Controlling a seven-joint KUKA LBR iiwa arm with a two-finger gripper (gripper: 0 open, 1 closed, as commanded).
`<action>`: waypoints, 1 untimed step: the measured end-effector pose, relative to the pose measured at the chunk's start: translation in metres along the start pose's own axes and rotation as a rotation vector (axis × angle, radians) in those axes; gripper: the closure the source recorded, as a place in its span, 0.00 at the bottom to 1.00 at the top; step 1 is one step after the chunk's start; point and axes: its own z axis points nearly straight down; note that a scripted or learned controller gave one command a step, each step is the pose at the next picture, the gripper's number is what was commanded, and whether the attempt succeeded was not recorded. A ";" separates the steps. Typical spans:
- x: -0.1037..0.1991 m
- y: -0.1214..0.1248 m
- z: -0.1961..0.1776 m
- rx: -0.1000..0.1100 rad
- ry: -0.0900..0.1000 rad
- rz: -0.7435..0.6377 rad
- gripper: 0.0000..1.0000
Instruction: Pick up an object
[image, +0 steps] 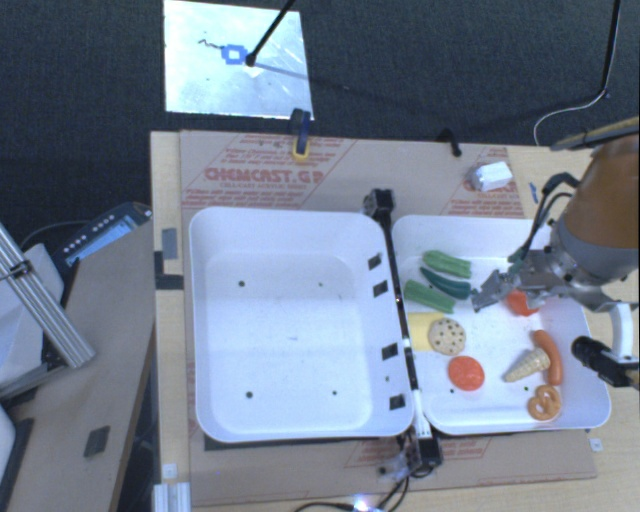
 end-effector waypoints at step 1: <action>0.035 -0.011 0.110 0.007 0.003 -0.003 0.00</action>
